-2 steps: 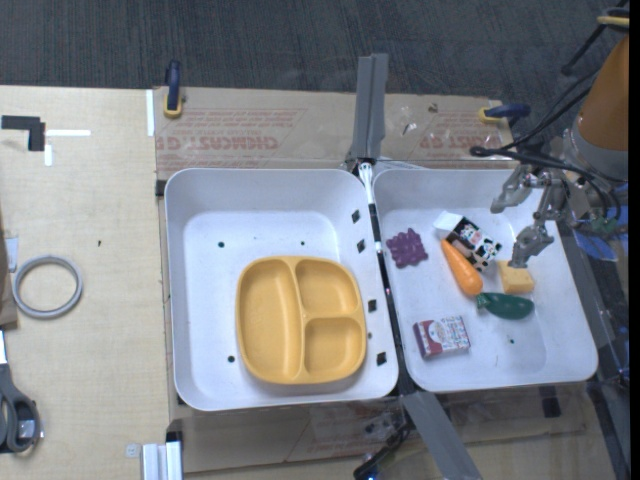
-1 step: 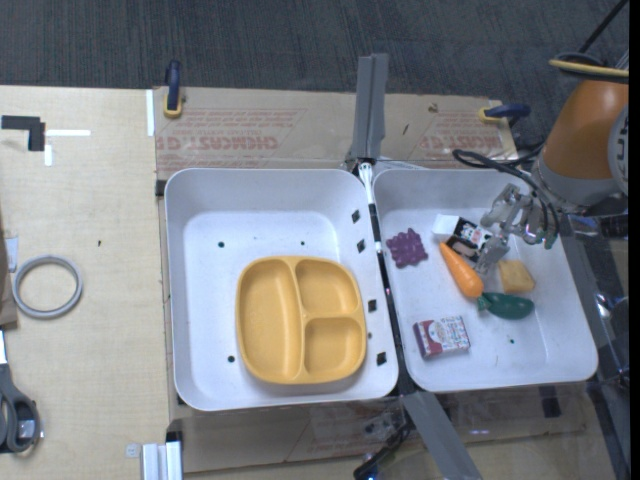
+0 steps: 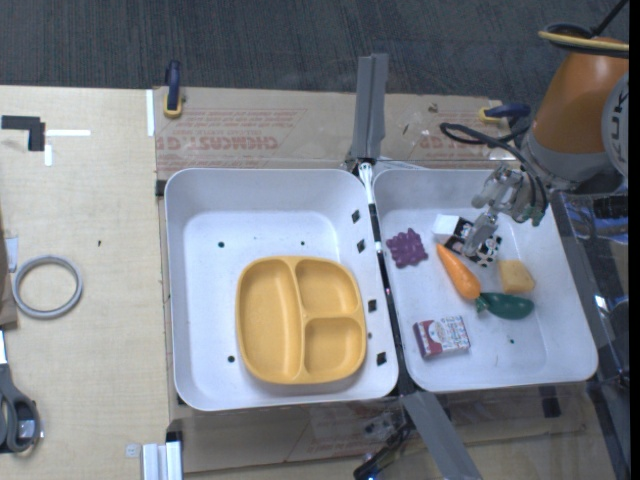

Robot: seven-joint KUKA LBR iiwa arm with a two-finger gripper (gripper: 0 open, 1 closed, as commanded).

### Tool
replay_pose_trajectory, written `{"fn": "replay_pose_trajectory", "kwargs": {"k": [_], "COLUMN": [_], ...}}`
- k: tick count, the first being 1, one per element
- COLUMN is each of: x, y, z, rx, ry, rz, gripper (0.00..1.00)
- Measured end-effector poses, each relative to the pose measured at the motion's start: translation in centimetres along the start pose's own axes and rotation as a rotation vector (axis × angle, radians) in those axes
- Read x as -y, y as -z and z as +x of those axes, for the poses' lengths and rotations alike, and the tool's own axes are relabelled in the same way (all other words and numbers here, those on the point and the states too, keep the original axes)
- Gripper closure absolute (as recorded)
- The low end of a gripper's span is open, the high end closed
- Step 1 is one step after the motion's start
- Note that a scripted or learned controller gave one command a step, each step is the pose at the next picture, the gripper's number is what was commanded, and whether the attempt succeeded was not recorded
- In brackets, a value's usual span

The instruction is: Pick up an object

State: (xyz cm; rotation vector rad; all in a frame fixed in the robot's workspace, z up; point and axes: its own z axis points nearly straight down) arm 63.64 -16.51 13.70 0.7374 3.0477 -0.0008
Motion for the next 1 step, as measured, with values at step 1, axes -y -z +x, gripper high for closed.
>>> {"fn": "replay_pose_trajectory", "kwargs": {"k": [1], "x": [-4.08], "y": [-4.42], "z": [2.31], "rx": [-0.003], "ry": [-0.144], "rz": [0.001], "gripper": [0.0]}}
